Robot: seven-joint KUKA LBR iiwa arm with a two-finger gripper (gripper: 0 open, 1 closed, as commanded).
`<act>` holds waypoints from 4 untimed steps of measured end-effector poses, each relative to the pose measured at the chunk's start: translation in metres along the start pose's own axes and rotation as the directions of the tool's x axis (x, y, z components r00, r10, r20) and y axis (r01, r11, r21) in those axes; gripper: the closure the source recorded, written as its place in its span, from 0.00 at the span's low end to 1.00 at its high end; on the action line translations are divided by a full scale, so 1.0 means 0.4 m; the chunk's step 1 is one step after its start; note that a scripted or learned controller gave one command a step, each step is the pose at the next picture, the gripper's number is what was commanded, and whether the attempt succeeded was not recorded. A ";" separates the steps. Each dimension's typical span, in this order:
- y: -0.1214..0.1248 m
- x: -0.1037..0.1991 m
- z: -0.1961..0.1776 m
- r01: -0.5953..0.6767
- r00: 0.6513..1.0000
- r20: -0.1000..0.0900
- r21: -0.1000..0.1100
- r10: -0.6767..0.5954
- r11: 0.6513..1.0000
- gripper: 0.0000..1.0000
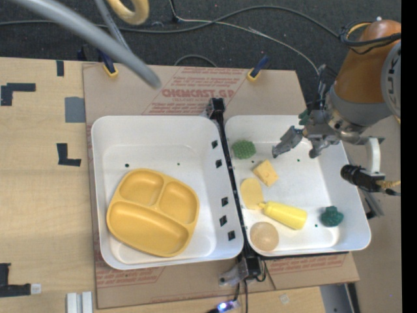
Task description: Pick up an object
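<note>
Hovering released and empty over the right shallow white bin [357, 237], the pincer [301, 146] stands positioned above the small yellow wedge-shaped block [265, 173], a likely pick.

Both bins [104, 175] are plain white. The divided plate [153, 210] on the left is mustard yellow. On the right there's a fuzzy green ball [244, 149], a pale yellow wedge [265, 173], a bright yellow bottle [285, 215], a tan round thing [264, 235] and a dark teal lump [331, 216]. The arm [368, 64] is grey with an orange band.
</note>
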State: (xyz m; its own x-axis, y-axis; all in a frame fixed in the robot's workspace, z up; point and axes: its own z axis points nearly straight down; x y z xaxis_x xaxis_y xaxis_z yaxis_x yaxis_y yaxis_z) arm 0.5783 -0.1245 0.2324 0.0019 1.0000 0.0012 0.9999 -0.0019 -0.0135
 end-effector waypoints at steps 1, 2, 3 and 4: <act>0.006 0.001 -0.016 0.003 1.000 0.002 -0.012 -0.003 1.000 0.00; 0.001 0.015 0.097 0.003 1.000 0.001 -0.008 -0.003 1.000 0.00; -0.014 0.017 0.210 0.003 1.000 0.001 -0.007 -0.003 1.000 0.00; -0.013 0.016 0.370 0.003 1.000 0.002 -0.011 -0.003 1.000 0.00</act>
State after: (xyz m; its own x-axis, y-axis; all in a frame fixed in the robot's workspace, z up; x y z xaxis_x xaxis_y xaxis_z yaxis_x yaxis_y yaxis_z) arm 0.5711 -0.1178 0.0844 -0.0011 1.0000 -0.0008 1.0000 0.0011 -0.0026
